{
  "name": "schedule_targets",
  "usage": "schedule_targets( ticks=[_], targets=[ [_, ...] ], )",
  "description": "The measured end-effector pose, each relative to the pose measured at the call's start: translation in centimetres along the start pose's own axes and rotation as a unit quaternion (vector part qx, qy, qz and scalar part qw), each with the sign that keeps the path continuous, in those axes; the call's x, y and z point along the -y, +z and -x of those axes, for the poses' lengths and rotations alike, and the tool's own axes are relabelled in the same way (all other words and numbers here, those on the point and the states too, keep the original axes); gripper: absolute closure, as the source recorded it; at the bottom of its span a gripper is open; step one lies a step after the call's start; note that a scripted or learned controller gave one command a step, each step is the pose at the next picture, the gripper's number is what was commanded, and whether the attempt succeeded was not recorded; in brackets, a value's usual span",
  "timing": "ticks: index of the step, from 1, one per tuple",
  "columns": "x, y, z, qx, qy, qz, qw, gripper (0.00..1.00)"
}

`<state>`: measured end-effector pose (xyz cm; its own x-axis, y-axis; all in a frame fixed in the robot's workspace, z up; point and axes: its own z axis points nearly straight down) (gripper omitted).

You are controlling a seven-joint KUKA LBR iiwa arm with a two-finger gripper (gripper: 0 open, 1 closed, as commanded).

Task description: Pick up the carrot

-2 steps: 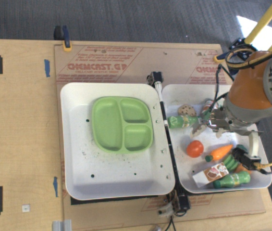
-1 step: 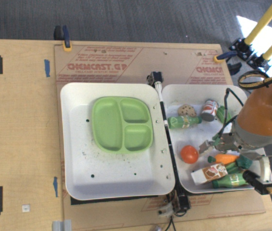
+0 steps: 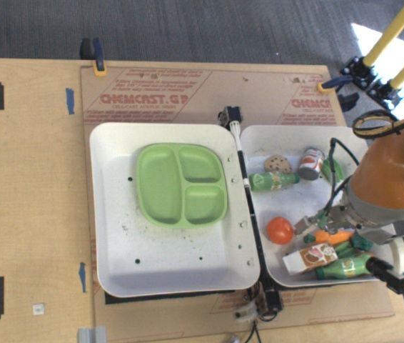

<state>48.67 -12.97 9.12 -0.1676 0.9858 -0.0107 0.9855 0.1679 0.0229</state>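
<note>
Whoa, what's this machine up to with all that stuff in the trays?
A robot arm reaches in from the right over the right bin, which holds toy groceries. Its gripper is down at the carrot, beside a red tomato and a green bottle. Whether it has actually gripped the carrot is unclear. The left bin holds a green divided plate.

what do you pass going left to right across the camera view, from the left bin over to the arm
light green divided plastic plate → green bottle lying on its side → round red tomato → red and silver can → orange carrot by the tool → orange band of the arm
</note>
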Motion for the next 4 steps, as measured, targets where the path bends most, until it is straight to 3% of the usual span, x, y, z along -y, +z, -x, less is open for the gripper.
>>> schedule_targets(
  ticks=[1, 2, 3, 4],
  targets=[
    [-0.2, -1.1, -0.4, -0.005, -0.002, 0.000, 1.0000, 1.00],
    [-0.2, -1.1, -0.4, -0.005, -0.002, -0.001, 1.0000, 0.00],
    [-4.5, 0.3, 6.2, -0.015, 0.085, -0.014, 0.9962, 0.00],
    [-4.2, 0.3, 6.9, -0.021, 0.038, -0.013, 0.9990, 0.00]
  ],
)
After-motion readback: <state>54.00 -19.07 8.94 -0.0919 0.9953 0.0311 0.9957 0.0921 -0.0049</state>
